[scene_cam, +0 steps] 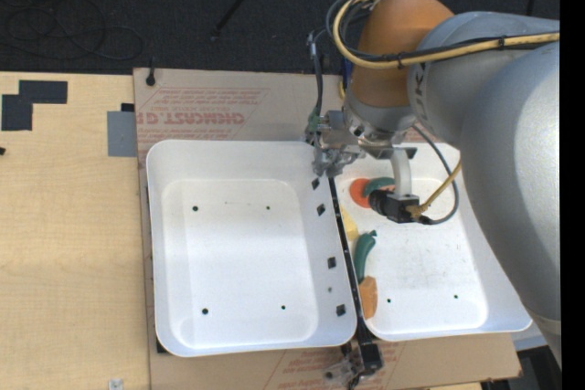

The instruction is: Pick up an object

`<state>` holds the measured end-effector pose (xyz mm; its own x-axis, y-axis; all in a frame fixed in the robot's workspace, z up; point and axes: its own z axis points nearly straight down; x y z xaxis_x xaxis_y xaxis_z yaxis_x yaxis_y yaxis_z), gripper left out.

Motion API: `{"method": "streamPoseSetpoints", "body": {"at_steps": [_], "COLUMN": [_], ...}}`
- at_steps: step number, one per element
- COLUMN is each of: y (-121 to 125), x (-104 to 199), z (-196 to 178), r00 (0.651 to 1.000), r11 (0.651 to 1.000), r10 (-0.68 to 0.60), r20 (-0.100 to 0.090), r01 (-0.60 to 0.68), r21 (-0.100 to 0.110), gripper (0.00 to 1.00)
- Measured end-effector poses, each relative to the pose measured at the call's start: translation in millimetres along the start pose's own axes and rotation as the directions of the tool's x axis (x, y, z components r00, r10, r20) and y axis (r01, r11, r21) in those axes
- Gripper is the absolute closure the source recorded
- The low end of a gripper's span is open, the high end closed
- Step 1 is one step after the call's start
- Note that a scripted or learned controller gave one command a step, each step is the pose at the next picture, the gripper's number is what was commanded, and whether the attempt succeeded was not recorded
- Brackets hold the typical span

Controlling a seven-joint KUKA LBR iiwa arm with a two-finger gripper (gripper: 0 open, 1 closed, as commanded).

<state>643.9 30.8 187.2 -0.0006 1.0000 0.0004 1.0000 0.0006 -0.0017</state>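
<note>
In the right bin (475,310), along its left wall, gripper (331,158) at far corner, open or closed unclear, red thing (364,190) just beside, green thing (366,245) lengthwise along wall, orange thing (368,295) nearer.

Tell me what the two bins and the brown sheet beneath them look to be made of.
The left bin and the right bin: probably moulded plastic, white and smooth, judging by the rounded corners and soft sheen. The brown sheet: likely cardboard, matte tan, with red printed lettering as on a flattened carton.
</note>
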Motion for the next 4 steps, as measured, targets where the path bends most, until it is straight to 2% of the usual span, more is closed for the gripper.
{"method": "streamPoseSetpoints", "body": {"at_steps": [1, 3, 4], "y": [0, 0, -1], "x": [9, 7, 19], "z": [0, -19, 1], "r00": [1.0, 1.0, 1.0], "r11": [1.0, 1.0, 1.0], "r10": [0.0, -0.005, 0.0], "r20": [0.0, 0.001, 0.001], "r01": [0.0, 0.005, 0.0], "r21": [0.0, 0.003, 0.003], "gripper": [1.0, 1.0, 1.0]}}
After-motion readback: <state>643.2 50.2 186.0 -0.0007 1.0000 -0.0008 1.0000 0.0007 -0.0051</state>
